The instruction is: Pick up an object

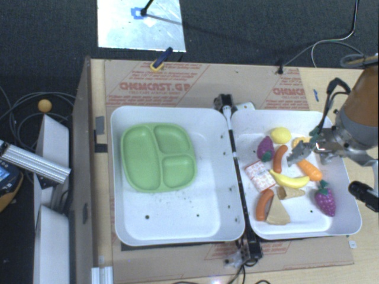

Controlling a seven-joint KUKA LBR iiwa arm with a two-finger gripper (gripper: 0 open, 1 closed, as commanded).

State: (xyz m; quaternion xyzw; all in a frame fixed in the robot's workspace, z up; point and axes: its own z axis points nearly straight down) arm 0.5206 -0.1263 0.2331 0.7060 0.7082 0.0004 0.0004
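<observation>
Gripper [302, 149] above toy carrot [310, 169], grip state unclear; carrot likely light, hard, slick (grab mid-body).

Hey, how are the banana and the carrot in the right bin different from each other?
The banana is yellow, while the carrot is orange. The banana is curved and lies roughly crosswise in the view; the carrot is straighter and lies at a slant. The banana lies lower in the view, and the carrot sits nearer the gripper. Both are toy foods in the right bin, close together.
</observation>
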